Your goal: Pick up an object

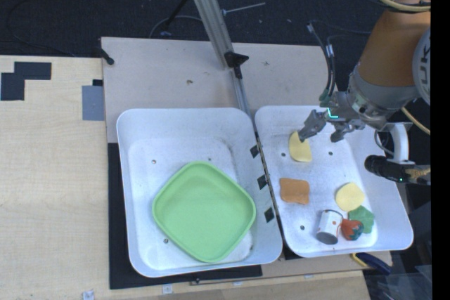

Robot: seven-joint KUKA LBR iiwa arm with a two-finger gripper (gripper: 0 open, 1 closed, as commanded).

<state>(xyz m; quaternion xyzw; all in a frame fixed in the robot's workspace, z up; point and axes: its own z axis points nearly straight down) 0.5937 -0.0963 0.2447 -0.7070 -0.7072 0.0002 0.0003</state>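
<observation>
Grey and orange, the arm reaches into the right bin (394, 221), its pincer (325, 127) spread wide with nothing between the fingers. One fingertip hangs just above a pale yellow piece (300, 149), which lies with its long axis running up and down the bin. Further down that bin lie an orange block (294, 190), a yellow round (349, 196), a small white cup (328, 226) on its side, and a red-and-green toy (358, 223). Beside it, the left bin (140, 137) holds a green plate (204, 211).
</observation>
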